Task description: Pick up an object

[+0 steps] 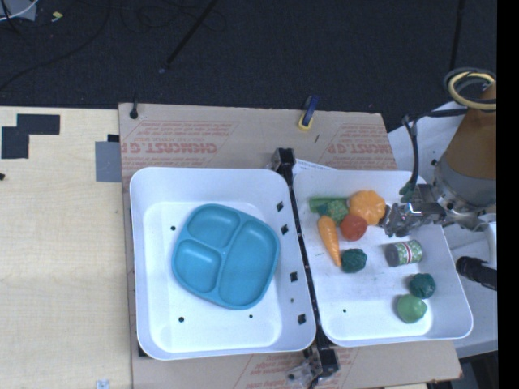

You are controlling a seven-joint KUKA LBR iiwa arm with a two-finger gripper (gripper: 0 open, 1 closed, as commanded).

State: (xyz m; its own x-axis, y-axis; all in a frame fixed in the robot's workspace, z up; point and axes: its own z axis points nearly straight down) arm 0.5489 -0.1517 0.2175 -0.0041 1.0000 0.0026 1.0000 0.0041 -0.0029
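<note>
— Hovering over the right bin [454, 331], the gripper [399, 220] is seen near the upper right; can a grasp be made out?

— Nothing is seen between the fingers; whether they are spread or closed cannot be told. A small can [404, 254] is lying on its side just below them, apart from the tips.

— And the other items?

— An orange fruit [368, 206] and a red ball [353, 228] are found just left of the fingers, a carrot [328, 239] further left. A blue divided plate [225, 254] is held in the left bin [150, 314].
</note>
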